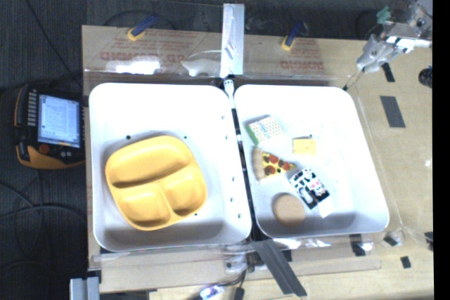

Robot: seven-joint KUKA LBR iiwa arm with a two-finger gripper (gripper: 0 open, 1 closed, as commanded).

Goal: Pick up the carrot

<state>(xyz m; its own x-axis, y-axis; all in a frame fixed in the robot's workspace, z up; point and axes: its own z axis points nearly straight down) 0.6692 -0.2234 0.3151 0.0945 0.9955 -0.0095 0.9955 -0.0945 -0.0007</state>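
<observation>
The right bin holds several small toys. A white piece with green dots lies near the bin's left wall, and a pale yellow square sits at the middle. Below them are a pizza slice with red toppings, a black-and-white patterned piece and a round tan disc. My gripper hangs at the upper right, outside the right bin's far right corner and well away from all the toys.
The left bin holds a yellow divided plate. A clear sheet with blue-and-yellow clips lies behind the bins. A handheld pendant rests left of the bench. Dark tape marks dot the bench on the right.
</observation>
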